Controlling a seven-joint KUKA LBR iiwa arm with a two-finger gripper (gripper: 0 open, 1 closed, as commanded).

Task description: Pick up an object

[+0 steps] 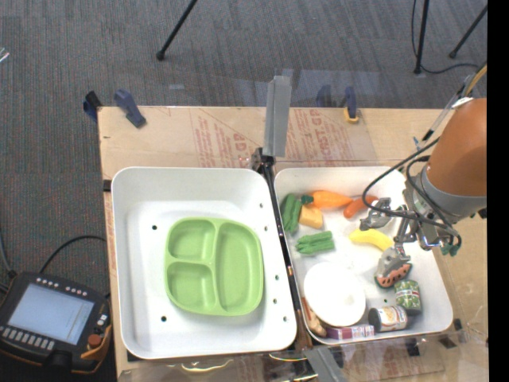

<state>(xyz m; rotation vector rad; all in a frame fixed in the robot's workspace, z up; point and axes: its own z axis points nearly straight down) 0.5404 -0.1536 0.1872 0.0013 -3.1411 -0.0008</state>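
Gripper hangs low over the right-hand white bin, reaching in from the right, and whether its jaws stand apart or together cannot be told from this slanted view; nothing shows clamped in it.

Closest to it is the yellow plastic banana, lying just to its left on the bin floor and seemingly touching or nearly touching the tooling. I judge this toy to be light, stiff and hollow, with a smooth, somewhat slippery skin, so a grasp across its thick middle, at right angles to its curve, looks safer than one near a tapered end, which would likely squirt out.

Just below the gripper lies a small watermelon-slice toy, red with a dark rind; it too looks light and rigid, best taken across its flat faces.

Further below sit a small green-labelled can and a brown-capped bottle lying on its side. Down and to the left is a round white plate. Further left are a green bean-like bundle, a yellow cheese wedge, an orange carrot and a dark green cucumber. Well apart, in the left white bin, rests a lime-green divided tray.
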